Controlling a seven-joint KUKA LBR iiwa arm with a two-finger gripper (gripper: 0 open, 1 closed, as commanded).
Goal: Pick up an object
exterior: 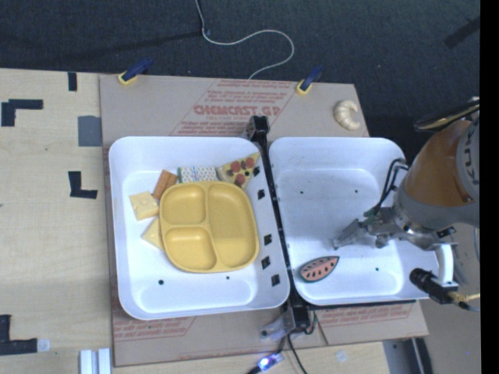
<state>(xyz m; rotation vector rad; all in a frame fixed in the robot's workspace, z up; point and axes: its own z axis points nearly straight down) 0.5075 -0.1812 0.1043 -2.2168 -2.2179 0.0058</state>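
1. Food pieces (204, 174) along the far edge of the left bin (125, 209) are partly covered by the yellow divided plate (209, 226), so their shapes are hard for me to read: a patterned strip, a brown piece, a pizza-like slice near the far right corner.
2. Two pale yellow pieces (145, 207) stick out from under the plate's left edge; how much of them lies beneath it I cannot tell.
3. My arm (440, 181) is cut off at the right side of the view, and its bulk hides the right wall of the right bin (312, 150).
4. My hand (343, 238) reaches into the right bin from its right side, low over the floor near the middle.
5. Its fingertips blur together against the white floor; whether they are apart or together I cannot tell, and I see nothing between them.
6. A watermelon slice (319, 268) lies flat on the right bin's floor near the near left corner, just beside my hand on its near side, apart from it.
7. A small pale object (348, 114) sits on the cardboard sheet (234, 107) on the bench beyond the right bin's far edge; what it is I cannot make out.
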